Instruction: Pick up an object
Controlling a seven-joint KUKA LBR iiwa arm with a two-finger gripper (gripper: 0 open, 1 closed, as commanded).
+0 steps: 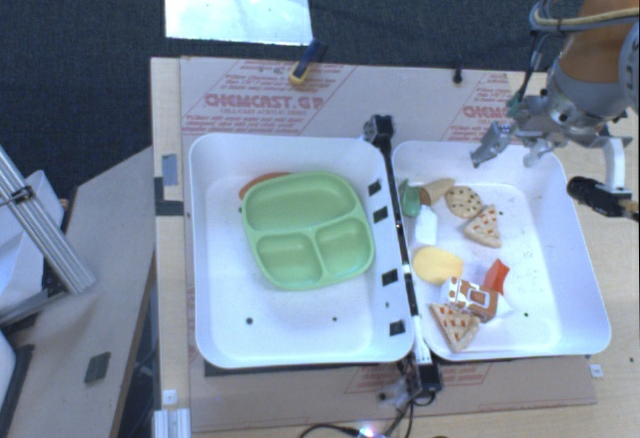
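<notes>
Several toy food pieces lie in the right bin [580, 256]: a round cookie [463, 201], a waffle wedge [484, 227], a yellow lump [437, 265], a red piece [496, 276], a second waffle triangle [455, 326], a green piece [410, 198] and a white block [427, 224]. My gripper [508, 151] hangs over the far rim of that bin, above and behind the cookie. Its two fingers stand apart, open, with nothing between them.
The left bin [215, 316] holds a green divided tray [305, 229] with an orange thing [255, 185] peeking out from under its far left corner. A black clipped divider [392, 226] joins the two bins. A yellow-tipped tool [304, 64] lies on the board behind.
</notes>
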